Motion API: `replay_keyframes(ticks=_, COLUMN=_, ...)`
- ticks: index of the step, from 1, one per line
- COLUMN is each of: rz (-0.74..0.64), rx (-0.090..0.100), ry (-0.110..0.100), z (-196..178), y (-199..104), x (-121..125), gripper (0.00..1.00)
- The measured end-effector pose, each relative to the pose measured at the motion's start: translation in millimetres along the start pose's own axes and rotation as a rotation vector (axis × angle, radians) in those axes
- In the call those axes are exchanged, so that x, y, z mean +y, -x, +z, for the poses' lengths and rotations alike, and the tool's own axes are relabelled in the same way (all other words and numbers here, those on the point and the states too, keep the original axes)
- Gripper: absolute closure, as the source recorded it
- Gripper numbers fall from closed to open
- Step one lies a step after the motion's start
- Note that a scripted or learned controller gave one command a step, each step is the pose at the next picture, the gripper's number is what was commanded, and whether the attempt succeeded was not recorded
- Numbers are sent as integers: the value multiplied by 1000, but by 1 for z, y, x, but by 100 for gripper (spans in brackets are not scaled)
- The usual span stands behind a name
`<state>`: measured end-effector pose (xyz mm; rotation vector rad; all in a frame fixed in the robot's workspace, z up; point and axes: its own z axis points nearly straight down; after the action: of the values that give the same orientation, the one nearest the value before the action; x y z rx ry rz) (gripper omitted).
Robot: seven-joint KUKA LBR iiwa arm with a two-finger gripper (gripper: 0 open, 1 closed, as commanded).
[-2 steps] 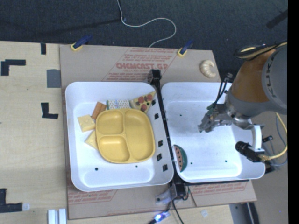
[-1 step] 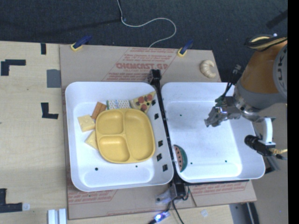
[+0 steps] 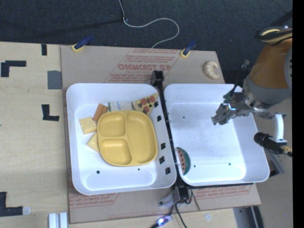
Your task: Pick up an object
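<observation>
Bins side by side on a cardboard sheet [image 3: 142, 63] laid over the bench [image 3: 28, 127]. Left bin [image 3: 78, 175]: a yellow divided plate [image 3: 127, 137] with three compartments lies flat in the middle, taking up much of the floor. Tucked under or against its upper and left edges are several small flat items: a pale yellow square piece [image 3: 87, 125], a brown cracker-like piece [image 3: 100, 111], a patterned piece [image 3: 119, 106] and a pizza-slice-like toy [image 3: 146, 102] near the divider between the bins. Which of these touch the plate and which lie under it is hard to tell.

Right bin [image 3: 247, 167]: a watermelon-slice toy [image 3: 183, 159] sits at the lower left corner, against the wall next to the divider. The rest of the floor is bare white with a few dark dots.

Arm enters from the right, orange band [image 3: 270, 63] above the wrist. Jaws [image 3: 222, 116] hang over the upper right part of the right bin, well apart from the watermelon slice. Nothing visible between them; whether they stand apart or together cannot be told from this angle.

Off the bins: a beige rounded object [image 3: 212, 69] on the cardboard above the right bin, and a white cable [image 3: 156, 25] on the dark surface beyond.
</observation>
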<state>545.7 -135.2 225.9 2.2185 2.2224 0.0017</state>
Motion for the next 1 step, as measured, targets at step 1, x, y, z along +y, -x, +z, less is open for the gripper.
replay_keyframes(ticks=1, rz=-5, rx=2, ry=-4, z=6, y=-54, x=4, gripper=100)
